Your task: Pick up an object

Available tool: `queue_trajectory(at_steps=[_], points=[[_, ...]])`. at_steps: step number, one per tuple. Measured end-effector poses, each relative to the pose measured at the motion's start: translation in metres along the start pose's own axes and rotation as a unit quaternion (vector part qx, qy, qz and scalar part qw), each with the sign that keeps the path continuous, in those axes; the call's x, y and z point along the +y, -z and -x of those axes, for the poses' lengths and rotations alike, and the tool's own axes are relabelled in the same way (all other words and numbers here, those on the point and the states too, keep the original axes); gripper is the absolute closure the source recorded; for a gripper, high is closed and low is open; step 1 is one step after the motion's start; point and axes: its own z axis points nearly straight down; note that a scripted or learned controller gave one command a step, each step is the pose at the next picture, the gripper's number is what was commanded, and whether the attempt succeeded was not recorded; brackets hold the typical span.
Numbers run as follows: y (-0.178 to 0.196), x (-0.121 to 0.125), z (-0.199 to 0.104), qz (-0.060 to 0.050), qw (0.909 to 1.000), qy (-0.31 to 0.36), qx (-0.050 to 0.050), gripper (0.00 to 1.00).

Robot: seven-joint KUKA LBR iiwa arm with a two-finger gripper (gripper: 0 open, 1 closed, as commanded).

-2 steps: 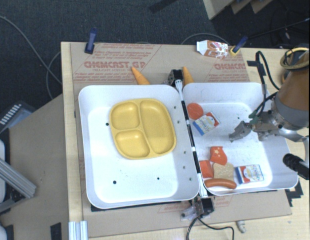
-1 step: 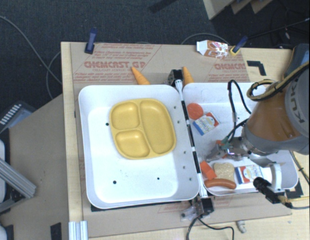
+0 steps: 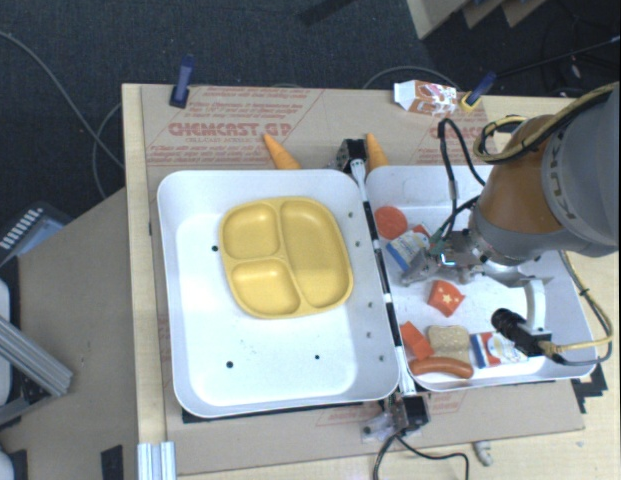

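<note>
A sausage (image 3: 441, 368) and a bread slice (image 3: 449, 340) lie at the near edge of the right bin (image 3: 565, 303), with a red cube (image 3: 446, 296) just beyond them. The gripper (image 3: 418, 261) hangs low over the bin's left side near a red disc (image 3: 391, 221); whether it is clenched cannot be told. A yellow divided tray (image 3: 286, 256) sits in the left bin (image 3: 190, 298) on the tabletop (image 3: 150, 148).

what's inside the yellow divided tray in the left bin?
Nothing visible: all three compartments of the yellow divided tray show bare yellow plastic. It sits in the left bin. The bin floor directly under the tray is covered, so what lies there can't be seen.
</note>
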Motion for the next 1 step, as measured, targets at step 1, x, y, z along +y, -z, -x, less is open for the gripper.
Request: queue_trajectory(at_steps=[1], points=[[-0.0004, -0.0298, -0.0002, -0.001, 1.0000, -0.001, 0.000, 0.00]])
